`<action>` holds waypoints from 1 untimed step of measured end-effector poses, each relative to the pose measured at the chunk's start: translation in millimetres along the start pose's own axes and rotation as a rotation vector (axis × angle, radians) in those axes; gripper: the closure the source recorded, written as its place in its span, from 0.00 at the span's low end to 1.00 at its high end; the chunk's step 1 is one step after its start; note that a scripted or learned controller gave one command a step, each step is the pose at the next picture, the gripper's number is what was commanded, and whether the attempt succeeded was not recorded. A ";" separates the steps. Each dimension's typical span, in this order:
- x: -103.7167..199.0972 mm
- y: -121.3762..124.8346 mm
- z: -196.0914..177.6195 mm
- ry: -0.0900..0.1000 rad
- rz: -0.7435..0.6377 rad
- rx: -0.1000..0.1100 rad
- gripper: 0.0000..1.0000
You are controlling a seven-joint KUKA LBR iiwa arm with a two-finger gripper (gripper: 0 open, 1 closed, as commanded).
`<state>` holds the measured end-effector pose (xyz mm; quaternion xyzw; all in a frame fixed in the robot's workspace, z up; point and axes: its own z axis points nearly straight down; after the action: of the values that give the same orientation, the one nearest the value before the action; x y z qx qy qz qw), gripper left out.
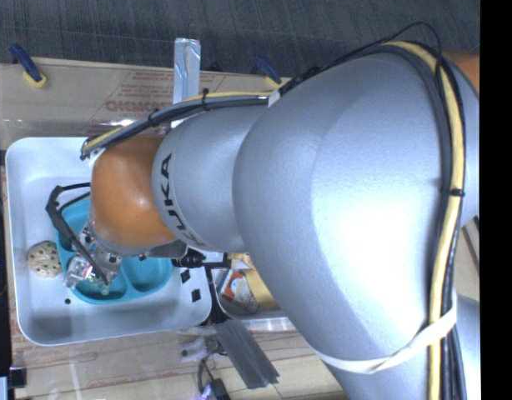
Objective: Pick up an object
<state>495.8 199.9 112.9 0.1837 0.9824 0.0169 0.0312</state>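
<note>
Nearest the camera, the grey arm (339,207) bulked over the right-hand bin, with a yellow-and-black cable bundle (452,140) running along its edge. Below and beyond it, the orange band (122,194) hung directly over the blue divided tray (152,275), which lay in the left white bin (39,327). The gripper (87,272) sat low over the tray's left end, seemingly within or just above its left compartment. Its metal tip was small and cluttered, so I could not tell whether it was spread, closed or clamped on anything. The likeliest thing to pick was the tray itself, immediately under the gripper. Its long axis appeared to run left to right from the gripper toward the arm. The other candidate was a round speckled cookie-like piece (43,259), lying left of the tray and apart from it on the bin floor. A black cable loop (60,202) curved just above the tray's left end and could crowd a sideways shift. Right of the tray, past the bin wall, an orange and white packet (239,288) peeked out under the arm. Farthest off, beyond the tray, the tabletop (114,86) carried a silver upright bar (187,65) and a blue clamp (27,63).
</note>
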 end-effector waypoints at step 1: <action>-15.3 22.1 -84.9 0.045 0.367 0.053 1.00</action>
<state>512.3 213.2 199.4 0.3600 0.9330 0.0007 0.0010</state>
